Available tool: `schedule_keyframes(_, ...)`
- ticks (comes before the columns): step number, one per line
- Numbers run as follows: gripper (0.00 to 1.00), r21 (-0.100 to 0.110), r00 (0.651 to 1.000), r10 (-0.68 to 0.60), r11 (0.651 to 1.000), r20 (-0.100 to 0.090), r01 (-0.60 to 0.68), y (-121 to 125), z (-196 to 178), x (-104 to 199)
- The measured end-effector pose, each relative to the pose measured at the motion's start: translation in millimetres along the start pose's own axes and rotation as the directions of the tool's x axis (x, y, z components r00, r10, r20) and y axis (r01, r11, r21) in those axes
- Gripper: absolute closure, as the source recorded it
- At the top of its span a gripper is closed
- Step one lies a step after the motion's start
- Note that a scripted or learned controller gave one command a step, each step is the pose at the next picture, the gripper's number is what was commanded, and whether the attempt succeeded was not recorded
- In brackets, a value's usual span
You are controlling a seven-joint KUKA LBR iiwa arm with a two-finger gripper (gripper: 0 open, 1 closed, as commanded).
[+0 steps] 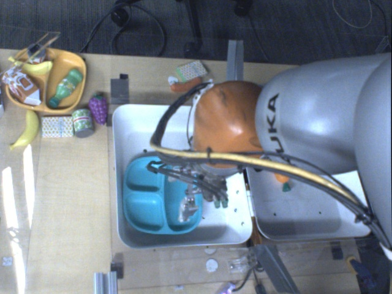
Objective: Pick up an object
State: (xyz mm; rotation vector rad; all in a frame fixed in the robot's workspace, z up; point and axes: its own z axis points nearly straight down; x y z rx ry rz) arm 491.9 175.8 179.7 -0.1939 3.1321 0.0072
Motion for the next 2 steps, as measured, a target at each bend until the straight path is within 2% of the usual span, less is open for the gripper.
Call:
schedule_keyframes(1, 1.00, -0.003, 1.000, 0.002, 1.000, 0.004, -0.002, 1.7, -9.6, -1.8)
schedule_keyframes(2, 0.00, -0.003, 1.000, 0.002, 1.000, 0.004, -0.002, 1.6, -9.5, -1.8)
